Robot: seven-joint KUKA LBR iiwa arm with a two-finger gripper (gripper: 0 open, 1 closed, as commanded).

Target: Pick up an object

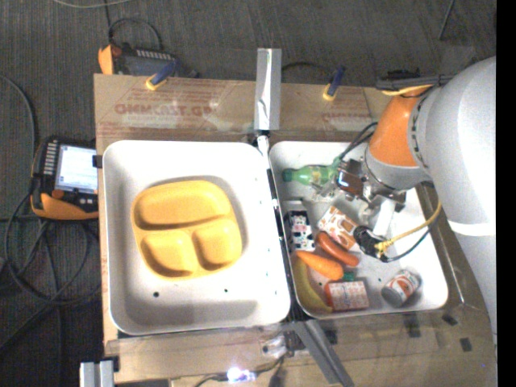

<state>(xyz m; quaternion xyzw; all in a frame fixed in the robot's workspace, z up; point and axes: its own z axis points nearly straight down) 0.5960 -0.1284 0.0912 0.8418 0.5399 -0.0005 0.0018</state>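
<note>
My gripper (360,193) hangs low over the upper middle of the right bin (435,297), under the orange wrist band. It is right beside the cap end of a green bottle (309,174) and just above a white-and-orange packet (336,222). Below these lie a red sausage (339,251), an orange carrot (319,264), a yellow banana (310,291), a red-labelled box (348,295) and a small tin can (401,287). A small patterned carton (300,230) stands by the bin's left wall. Nothing is seen held.
The left bin (121,297) holds a yellow divided tray (189,226). A metal post (268,87) rises at the back between the bins. Cardboard with clamps lines the back edge. A handheld pendant (66,177) lies on the floor at the left.
</note>
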